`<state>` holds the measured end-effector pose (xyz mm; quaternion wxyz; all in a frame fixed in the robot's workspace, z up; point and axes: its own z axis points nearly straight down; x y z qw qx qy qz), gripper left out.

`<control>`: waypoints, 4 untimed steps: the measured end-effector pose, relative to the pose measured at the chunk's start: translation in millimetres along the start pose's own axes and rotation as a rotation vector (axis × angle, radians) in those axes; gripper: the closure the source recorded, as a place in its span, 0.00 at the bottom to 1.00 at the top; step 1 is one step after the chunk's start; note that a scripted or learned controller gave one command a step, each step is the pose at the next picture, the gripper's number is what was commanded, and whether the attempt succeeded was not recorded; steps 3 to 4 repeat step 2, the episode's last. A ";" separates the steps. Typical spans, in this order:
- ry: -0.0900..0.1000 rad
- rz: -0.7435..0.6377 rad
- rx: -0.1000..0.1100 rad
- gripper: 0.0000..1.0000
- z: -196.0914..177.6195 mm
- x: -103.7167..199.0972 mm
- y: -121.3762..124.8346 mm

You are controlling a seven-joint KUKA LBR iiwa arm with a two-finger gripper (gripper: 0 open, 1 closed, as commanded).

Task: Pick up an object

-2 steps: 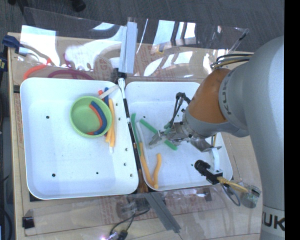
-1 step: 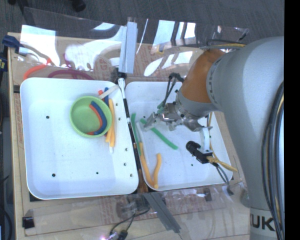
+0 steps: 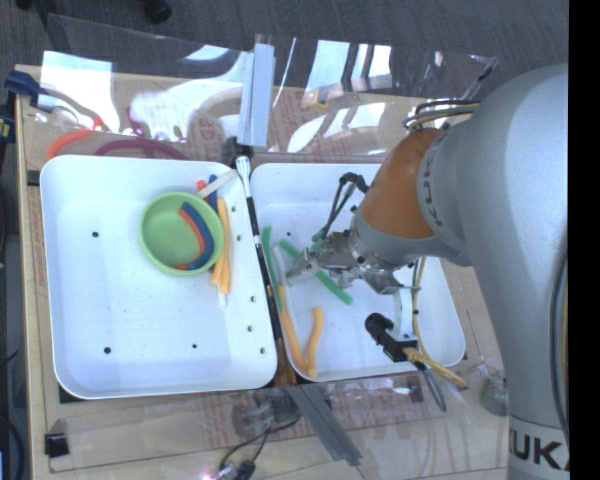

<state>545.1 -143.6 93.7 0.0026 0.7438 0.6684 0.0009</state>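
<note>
At 7 o'clock in the right white plastic bin (image 3: 442, 346) lies a curved yellow-orange stick (image 3: 313, 336). Mid-bin, your gripper (image 3: 315, 260) sits among thin green plastic sticks (image 3: 332, 286); you cannot tell whether it grips one. At its 9 o'clock, the left white bin (image 3: 80, 318) holds a round green plastic bowl (image 3: 165, 233).

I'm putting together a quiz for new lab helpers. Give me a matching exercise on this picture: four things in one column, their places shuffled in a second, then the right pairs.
Things
1. green bowl
2. pincer
3. curved orange stick
4. yellow stick

Places
A. right bin, toward the view's bottom edge
B. left bin, upper middle
C. left bin, beside the bowl's right rim
D. over the right bin's middle, among green sticks

Pairs: 1-B, 2-D, 3-A, 4-C
</note>
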 end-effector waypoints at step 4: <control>-0.003 -0.003 0.002 0.00 -9.8 -1.6 -0.1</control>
